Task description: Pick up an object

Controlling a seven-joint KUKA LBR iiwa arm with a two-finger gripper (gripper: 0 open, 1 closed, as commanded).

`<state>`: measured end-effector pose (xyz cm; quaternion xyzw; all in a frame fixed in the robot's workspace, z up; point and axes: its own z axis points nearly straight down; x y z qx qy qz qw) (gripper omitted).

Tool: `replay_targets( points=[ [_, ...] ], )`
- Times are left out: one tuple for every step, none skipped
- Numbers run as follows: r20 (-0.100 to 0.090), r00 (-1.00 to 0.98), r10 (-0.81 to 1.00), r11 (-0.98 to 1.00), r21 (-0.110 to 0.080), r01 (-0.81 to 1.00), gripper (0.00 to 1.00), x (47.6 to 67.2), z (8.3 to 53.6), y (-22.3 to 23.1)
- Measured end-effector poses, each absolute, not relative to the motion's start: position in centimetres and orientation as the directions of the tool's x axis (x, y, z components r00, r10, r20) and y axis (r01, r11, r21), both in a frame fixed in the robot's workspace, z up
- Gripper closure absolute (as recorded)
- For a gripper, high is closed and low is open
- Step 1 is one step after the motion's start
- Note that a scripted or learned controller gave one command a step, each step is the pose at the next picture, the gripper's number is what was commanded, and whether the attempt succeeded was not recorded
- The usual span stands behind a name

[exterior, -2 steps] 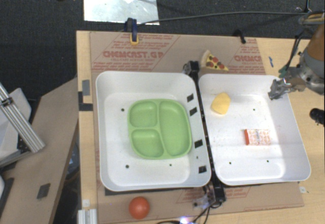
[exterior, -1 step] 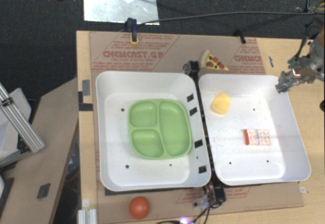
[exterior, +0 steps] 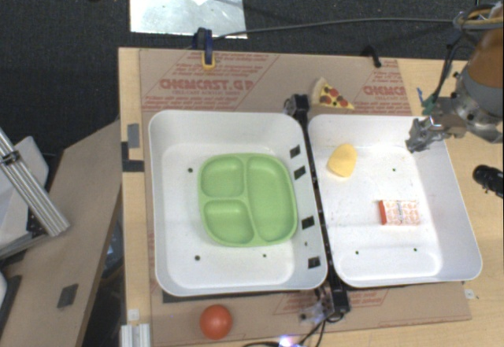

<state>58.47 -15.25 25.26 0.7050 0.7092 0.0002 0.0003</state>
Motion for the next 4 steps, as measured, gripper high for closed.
replay_targets(
  points=[
    [0.001, -0.009, 1.0, 0.009, 0.002, 1.0, 1.0, 57.4, 25.7, -9.7],
    [0.001, -0.008, 1.0, 0.008, 0.0, 1.0, 1.0, 54.9, 24.9, -5.1],
    [0.002, -0.009, 1.0, 0.009, 0.0, 1.0, 1.0, 53.9, 23.4, 0.4],
    [0.001, -0.008, 1.0, 0.008, 0.0, 1.0, 1.0, 52.5, 22.7, 6.3]
  ],
)
